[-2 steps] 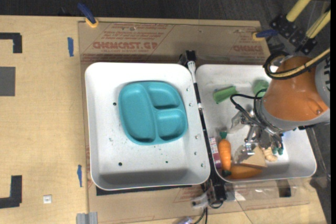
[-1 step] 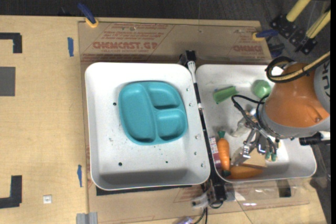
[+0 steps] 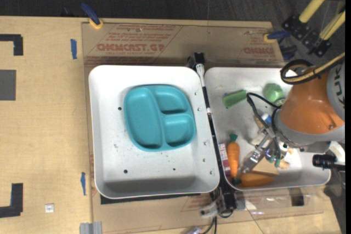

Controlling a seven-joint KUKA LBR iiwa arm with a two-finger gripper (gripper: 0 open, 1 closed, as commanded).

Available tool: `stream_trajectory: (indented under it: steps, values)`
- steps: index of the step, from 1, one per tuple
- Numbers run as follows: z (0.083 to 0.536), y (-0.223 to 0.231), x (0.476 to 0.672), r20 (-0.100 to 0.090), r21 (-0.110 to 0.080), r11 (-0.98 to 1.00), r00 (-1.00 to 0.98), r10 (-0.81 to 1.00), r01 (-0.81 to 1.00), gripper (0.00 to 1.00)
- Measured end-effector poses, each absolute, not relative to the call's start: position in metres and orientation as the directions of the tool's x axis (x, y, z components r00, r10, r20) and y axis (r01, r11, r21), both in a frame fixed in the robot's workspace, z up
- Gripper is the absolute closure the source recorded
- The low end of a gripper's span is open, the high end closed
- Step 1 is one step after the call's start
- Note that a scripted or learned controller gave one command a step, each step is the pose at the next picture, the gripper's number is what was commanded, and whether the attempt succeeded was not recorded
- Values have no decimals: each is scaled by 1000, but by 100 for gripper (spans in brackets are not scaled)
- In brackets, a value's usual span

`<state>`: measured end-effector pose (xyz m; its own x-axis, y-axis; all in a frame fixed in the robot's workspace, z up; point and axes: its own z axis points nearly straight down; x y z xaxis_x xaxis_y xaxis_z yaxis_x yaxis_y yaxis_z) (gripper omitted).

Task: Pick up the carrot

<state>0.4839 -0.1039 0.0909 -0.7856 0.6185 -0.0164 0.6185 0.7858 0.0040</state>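
Two candidates, lower right of frame, both in the right-hand bin's lower-left corner. First: small orange tapered plastic carrot with a green top (image 3: 233,157), lying roughly vertical in the picture, green end up, tip toward the bottom edge, close to the bin's left wall. Second: a longer orange carrot-shaped piece (image 3: 256,178), lying near-horizontal along the bin's bottom wall, just below and right of the first. Cannot tell if the two touch. Neither is lifted.
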Motion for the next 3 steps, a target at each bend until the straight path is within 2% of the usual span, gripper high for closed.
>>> stream_trajectory:
  steps: [1, 2, 3]
  values:
    - [186, -36, 481, -3, 5, 510, -510, 860, 860, 0]
    - [105, -102, 478, 0, -4, 432, -432, 902, 902, 0]
    - [116, -99, 481, -3, 3, 437, -437, 900, 900, 100]
